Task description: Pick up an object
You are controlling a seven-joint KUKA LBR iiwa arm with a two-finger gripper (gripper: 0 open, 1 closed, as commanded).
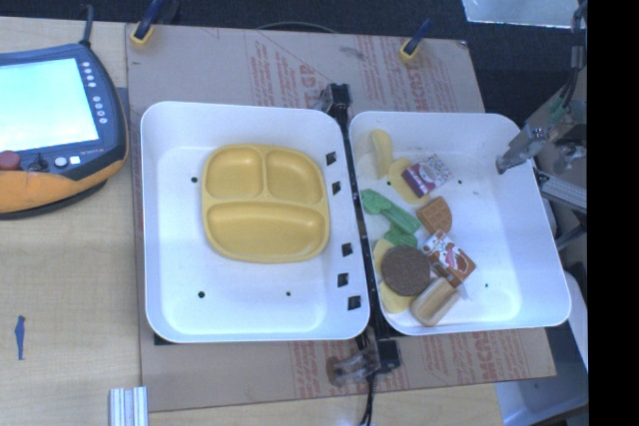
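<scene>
Here: yellow tray (pixel 266 203) in left bin (pixel 160 224); toy food (pixel 414 234) in right bin (pixel 519 264).

A yellow tray (pixel 267 203) is sitting in a white bin (pixel 170 214); a green piece (pixel 387 213) is lying by a brown disc (pixel 405 269).

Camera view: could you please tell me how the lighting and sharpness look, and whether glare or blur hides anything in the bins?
In the camera view, light is bright and even; the white bins look nearly washed out, with faint shadows. The yellow tray is clear. The small food items are soft, their labels unreadable. The tablet screen glares white. The gripper at the right edge is blurry.
</scene>
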